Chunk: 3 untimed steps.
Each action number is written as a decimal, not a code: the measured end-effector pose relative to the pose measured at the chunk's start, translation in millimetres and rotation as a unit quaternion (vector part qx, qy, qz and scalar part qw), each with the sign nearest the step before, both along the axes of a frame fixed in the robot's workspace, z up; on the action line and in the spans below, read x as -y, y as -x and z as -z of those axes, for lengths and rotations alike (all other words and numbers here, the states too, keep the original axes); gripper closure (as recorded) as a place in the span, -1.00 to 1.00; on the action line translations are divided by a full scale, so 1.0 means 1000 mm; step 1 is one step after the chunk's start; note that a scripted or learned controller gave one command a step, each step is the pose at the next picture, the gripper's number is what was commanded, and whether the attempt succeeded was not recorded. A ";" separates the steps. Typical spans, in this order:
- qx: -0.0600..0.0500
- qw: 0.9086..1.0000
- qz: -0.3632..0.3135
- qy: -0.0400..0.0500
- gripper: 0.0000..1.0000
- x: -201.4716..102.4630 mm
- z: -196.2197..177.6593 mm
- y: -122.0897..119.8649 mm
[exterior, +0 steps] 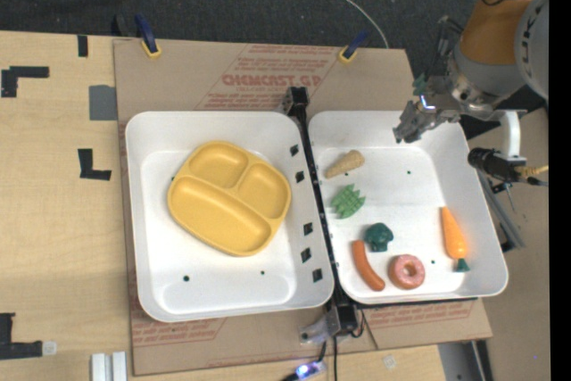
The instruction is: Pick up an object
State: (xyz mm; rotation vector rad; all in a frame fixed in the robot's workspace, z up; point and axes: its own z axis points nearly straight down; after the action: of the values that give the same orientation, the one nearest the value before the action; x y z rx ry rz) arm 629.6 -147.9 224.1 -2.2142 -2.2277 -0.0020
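The right bin (419,187) holds several toy foods: a tan bread piece (344,163), a green leafy piece (348,202), a dark green broccoli (378,236), a red sausage (367,266), a pink donut (408,271) and an orange carrot (454,234). My gripper (412,126) hangs over the bin's far right corner, above and to the right of the bread piece. Nothing shows between its fingers.
The left bin (152,219) holds a yellow divided plate (230,196). A black divider (308,192) runs between the bins. Both bins rest on a cardboard sheet (268,76) clamped at the back. The grey and orange arm (500,13) comes in at the upper right.
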 end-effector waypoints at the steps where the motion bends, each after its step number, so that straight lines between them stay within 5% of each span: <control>1: -0.001 1.000 0.000 0.000 1.00 -0.048 -0.007 0.001; 3: -0.001 1.000 0.000 0.000 1.00 -0.147 0.010 -0.008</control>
State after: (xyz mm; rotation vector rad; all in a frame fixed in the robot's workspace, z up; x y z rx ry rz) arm 638.0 -1.1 214.1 -2.2132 -2.2270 0.0007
